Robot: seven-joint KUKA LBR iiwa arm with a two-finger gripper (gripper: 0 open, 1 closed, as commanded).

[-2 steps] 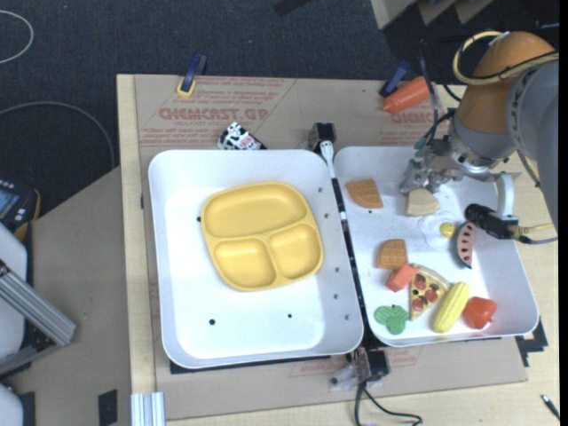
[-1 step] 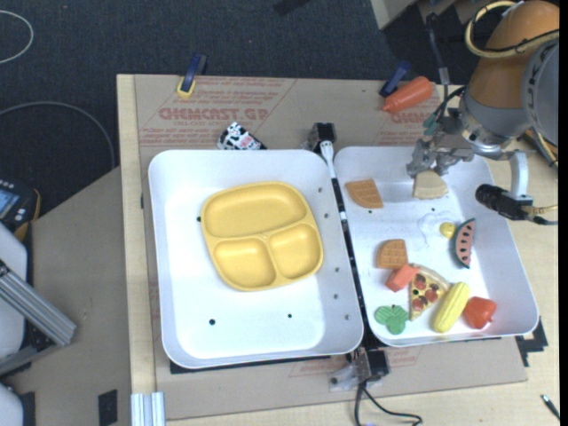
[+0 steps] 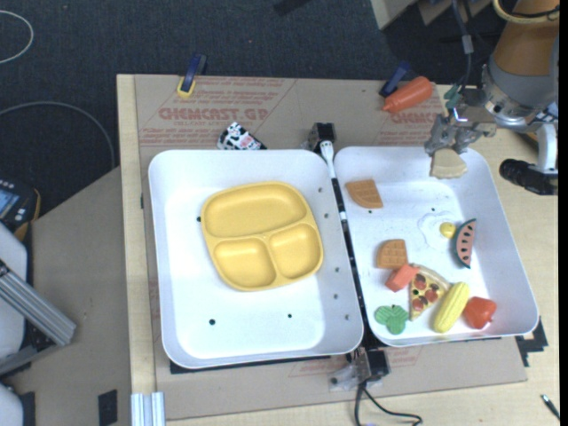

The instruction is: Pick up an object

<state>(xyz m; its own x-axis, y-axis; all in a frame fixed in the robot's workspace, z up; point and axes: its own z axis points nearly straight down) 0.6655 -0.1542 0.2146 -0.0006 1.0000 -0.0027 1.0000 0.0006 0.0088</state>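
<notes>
Toy food fills the right bin [image 3: 506,238]: a tan toast slice [image 3: 364,193] at the far left, a watermelon wedge [image 3: 464,241] at the right, and nearer a brown cracker [image 3: 391,254], pizza slice [image 3: 427,291], corn cob [image 3: 450,306], red tomato [image 3: 479,312] and green broccoli piece [image 3: 390,318]. The left bin [image 3: 177,309] carries a yellow divided plate [image 3: 261,234]. The gripper [image 3: 449,152] hangs over the right bin's far edge, and a pale beige piece [image 3: 449,165] sits just under its tips; whether the jaws pinch it I cannot tell.
</notes>
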